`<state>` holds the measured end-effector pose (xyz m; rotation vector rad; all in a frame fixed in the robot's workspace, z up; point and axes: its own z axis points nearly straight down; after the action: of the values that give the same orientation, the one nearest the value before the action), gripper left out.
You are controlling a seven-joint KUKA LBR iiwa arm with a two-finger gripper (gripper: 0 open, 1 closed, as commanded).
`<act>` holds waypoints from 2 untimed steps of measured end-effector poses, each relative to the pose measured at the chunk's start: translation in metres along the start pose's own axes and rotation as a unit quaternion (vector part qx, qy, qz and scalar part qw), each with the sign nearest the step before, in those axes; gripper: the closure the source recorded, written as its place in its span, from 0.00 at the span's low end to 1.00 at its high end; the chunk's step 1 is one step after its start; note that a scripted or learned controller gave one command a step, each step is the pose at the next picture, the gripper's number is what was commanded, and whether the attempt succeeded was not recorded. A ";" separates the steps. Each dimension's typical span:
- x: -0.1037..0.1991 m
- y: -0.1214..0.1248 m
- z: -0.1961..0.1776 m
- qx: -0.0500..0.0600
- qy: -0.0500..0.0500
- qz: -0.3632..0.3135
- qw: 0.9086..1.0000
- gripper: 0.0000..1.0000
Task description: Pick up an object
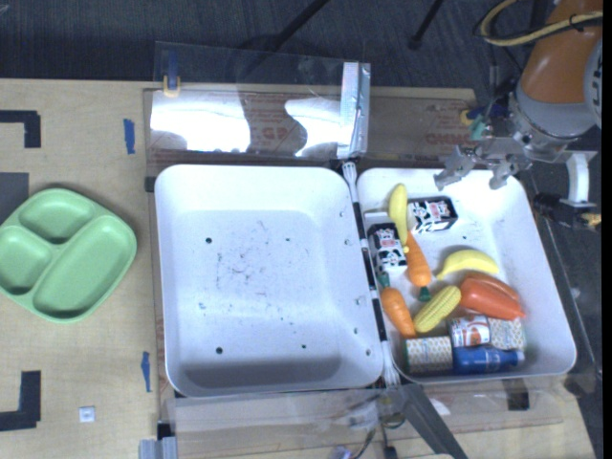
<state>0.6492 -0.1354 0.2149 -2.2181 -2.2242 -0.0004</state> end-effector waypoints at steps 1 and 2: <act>-0.009 -0.024 -0.008 0.000 0.000 -0.053 0.999 0.00; -0.012 -0.054 0.083 0.000 0.000 -0.099 0.995 0.00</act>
<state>0.5953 -0.1472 0.1317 -1.9868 -2.4340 -0.0008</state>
